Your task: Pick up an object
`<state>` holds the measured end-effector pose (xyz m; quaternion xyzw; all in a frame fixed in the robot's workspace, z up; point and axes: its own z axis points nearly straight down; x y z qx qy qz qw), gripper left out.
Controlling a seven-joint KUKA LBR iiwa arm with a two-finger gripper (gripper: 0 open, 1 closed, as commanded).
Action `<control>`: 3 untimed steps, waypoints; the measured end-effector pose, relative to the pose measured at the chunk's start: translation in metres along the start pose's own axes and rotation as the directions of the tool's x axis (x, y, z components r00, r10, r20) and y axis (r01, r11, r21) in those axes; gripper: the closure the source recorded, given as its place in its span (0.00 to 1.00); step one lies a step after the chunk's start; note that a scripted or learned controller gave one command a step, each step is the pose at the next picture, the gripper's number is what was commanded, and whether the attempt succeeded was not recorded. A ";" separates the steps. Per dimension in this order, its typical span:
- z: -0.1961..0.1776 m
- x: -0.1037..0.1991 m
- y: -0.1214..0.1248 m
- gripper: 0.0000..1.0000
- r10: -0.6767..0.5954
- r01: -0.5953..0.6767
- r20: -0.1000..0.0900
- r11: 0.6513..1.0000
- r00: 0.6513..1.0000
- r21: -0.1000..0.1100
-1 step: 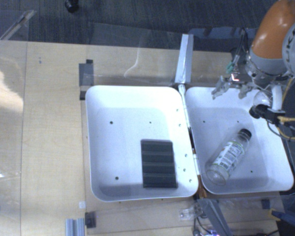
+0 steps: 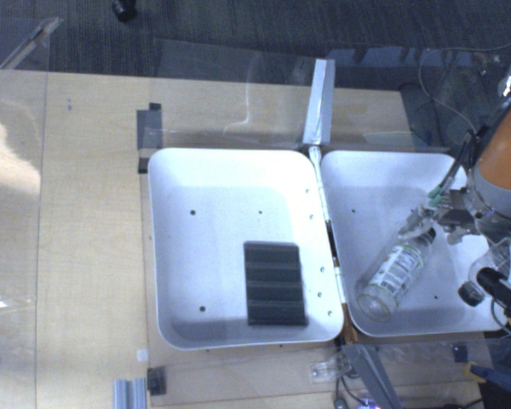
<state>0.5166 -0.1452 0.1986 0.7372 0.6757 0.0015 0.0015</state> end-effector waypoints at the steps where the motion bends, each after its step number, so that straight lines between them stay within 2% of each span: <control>1: 0.100 0.009 -0.025 0.00 -0.054 0.054 0.001 0.999 0.999 -0.007; 2: 0.090 0.010 -0.023 1.00 -0.055 0.055 0.001 0.998 0.998 -0.011; 3: 0.014 0.097 0.008 1.00 -0.051 0.051 -0.001 0.999 0.999 0.001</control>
